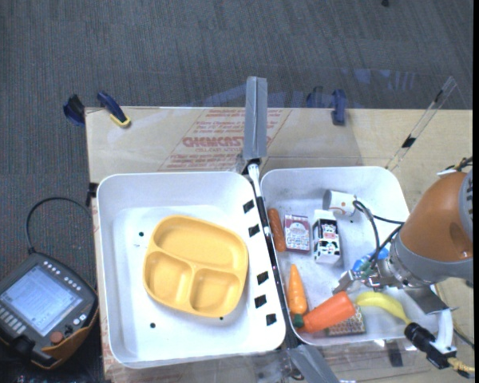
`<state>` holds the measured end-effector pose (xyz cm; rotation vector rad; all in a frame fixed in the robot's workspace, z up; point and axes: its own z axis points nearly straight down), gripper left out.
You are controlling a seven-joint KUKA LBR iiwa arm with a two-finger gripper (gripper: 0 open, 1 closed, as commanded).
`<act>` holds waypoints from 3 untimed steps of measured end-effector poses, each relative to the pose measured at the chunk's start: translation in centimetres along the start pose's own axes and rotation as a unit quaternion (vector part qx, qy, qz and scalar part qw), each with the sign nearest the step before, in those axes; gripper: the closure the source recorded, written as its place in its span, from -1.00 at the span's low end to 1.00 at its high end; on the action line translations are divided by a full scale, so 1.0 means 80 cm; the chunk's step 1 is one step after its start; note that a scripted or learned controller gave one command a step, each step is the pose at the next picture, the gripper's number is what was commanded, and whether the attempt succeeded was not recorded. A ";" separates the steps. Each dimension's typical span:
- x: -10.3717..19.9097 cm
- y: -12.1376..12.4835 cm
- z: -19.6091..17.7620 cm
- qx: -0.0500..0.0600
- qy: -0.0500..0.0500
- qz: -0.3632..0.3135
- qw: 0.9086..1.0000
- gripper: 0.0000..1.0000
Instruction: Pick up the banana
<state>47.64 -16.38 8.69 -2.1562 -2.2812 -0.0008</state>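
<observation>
The yellow banana (385, 304) lies near the front edge of the right bin (303, 183), its left end next to a large orange carrot (330, 312). My gripper (362, 277) hangs low over the bin just above and to the left of the banana, close to the carrot's top end. The grey wrist and orange band (439, 230) cover the bin's right side, and wires trail from the wrist. Nothing can be made out between the gripper and the banana.
The right bin also has a smaller carrot (297, 289), a sausage-like stick (277, 229), a red box (298, 233), a cow-print carton (327, 240) and a grey cup (339, 201). A yellow divided plate (195, 266) sits in the left bin (120, 214).
</observation>
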 end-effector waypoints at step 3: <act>-0.058 -0.002 -0.002 -0.001 0.001 0.008 1.000 -1.00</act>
